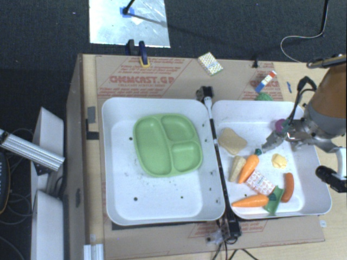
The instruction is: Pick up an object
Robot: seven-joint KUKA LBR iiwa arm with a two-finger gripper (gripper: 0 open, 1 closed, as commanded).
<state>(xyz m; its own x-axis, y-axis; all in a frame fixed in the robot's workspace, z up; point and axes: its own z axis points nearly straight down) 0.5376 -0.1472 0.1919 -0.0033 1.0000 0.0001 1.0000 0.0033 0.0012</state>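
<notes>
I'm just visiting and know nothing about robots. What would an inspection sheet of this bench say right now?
Surface: cardboard-covered bench bearing two white bins, left bin and right bin.
Job's things: right bin holds two carrots, sausage, bread slice, wrapped packet, small yellow piece.
Clutter: green divided plate in left bin.
Grippers: gripper low over right bin, holding nothing visible.
Cables: black cable at upper right.
Surroundings: dark carpet, shiny sheet.

The arm (331,99) runs off the frame's edge at three o'clock. The gripper (271,143) is blurred. A purple object (280,125) sits partly hidden behind it.
</notes>
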